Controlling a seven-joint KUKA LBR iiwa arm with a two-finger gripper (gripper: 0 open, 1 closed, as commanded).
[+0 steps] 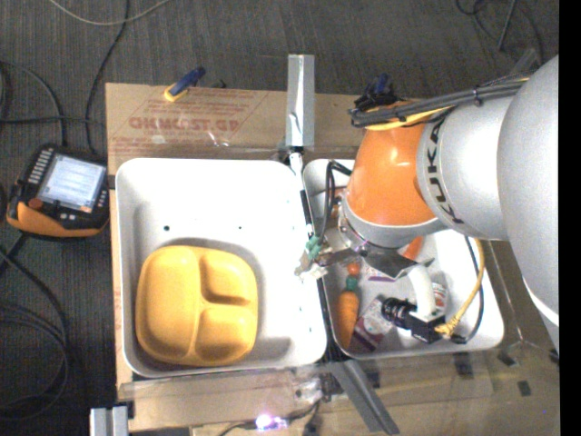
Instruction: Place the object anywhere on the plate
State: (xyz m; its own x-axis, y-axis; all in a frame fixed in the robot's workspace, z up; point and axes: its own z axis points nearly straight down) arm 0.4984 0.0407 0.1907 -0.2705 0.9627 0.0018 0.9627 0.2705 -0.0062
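Tool (313, 260) hangs between bins, beside yellow plate (198, 305).

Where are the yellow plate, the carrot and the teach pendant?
yellow plate (182, 321), camera view, bare lower-left compartment
carrot (347, 314), camera view, middle of its orange body
teach pendant (71, 182), camera view, centre of its lit screen

1. The plate (198, 304) lies in the left bin (182, 178), toward its near left corner.
2. The right bin (486, 330) sits just beside it, holding a carrot (347, 313) near its left wall.
3. The arm (454, 166) hangs over the right bin.
4. A handheld controller (59, 192) lies left of the bench.
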